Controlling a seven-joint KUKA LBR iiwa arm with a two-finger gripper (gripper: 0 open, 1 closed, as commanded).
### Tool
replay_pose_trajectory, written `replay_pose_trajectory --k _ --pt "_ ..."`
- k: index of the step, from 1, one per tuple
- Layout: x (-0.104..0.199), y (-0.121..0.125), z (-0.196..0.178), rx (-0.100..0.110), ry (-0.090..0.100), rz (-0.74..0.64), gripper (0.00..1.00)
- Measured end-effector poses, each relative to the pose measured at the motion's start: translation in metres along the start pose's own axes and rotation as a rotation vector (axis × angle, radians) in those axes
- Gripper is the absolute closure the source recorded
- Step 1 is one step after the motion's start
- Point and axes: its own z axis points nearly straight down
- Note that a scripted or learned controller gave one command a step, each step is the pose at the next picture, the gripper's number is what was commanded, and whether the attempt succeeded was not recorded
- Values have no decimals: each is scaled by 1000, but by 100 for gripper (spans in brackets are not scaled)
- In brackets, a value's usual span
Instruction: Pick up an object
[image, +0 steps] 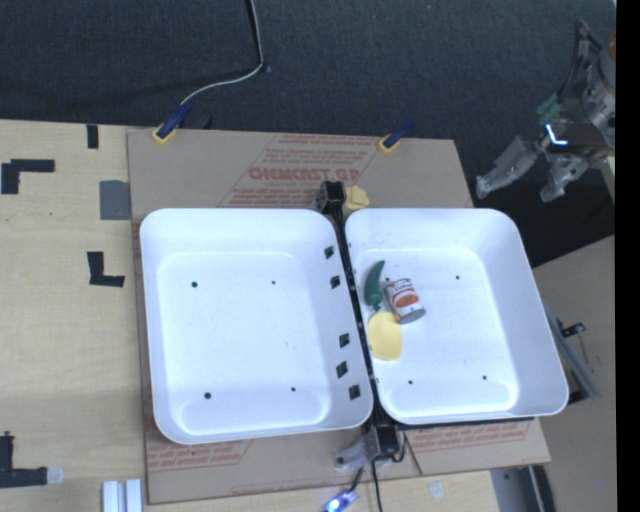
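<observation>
White plastic bins sit side by side. Three small things are seen at the left side of the right bin (500, 300): a green thing (374, 283), a little can (404, 299) and a yellow lump (385, 337). The gripper (530, 172) is held spread wide at the upper right, nothing pinched. Picking is not yet begun. Next, it must be brought down over one thing.

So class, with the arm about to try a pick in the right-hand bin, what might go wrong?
1. The green curved object, small red-and-white can and yellow rounded object lie clustered, so the gripper may nudge neighbours.
2. They sit near the right white bin's left wall, crowding a finger.
</observation>
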Motion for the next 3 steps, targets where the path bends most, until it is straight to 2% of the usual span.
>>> replay_pose_trajectory --k 1,2,3 --pt "112 7 44 -4 -1 -5 0" --pt "106 7 31 -9 -4 3 100" --pt "98 9 -103 -25 -5 5 100"
